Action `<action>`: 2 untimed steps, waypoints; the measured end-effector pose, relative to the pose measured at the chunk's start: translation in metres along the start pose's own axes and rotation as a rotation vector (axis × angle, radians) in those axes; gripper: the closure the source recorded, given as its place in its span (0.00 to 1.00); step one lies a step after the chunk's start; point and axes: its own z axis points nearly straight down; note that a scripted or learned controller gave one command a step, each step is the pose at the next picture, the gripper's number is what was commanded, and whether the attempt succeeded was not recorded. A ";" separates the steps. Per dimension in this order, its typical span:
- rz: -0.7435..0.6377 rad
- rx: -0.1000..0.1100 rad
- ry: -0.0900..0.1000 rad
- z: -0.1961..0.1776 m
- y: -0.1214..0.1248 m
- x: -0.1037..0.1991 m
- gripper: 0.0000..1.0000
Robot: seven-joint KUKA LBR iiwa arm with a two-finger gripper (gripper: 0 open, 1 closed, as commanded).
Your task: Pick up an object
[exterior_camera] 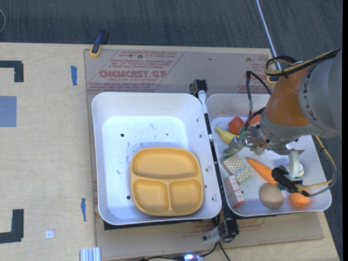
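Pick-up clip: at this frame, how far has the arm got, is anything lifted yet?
Done: the arm has reached over the right bin. In hand: the gripper sits low among the items near the yellow piece and red piece; nothing is visibly between its fingers. Left: grasp and lift. The carrot, potato-like ball and yellow tray lie in their bins.

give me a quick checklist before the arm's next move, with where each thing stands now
1. Tool over the right bin: ok.
2. Object between the fingers: cannot tell, the wrist blocks them.
3. Targets within reach: ok, carrot, yellow piece and red piece lie close by.
4. Crowding: not ok, items lie packed together around the tool.
5. Yellow tray in the left bin, out of the way: ok.
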 end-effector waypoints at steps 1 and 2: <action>0.001 -0.004 -0.001 -0.011 0.001 0.000 1.00; 0.001 -0.004 -0.001 -0.011 0.001 0.000 0.00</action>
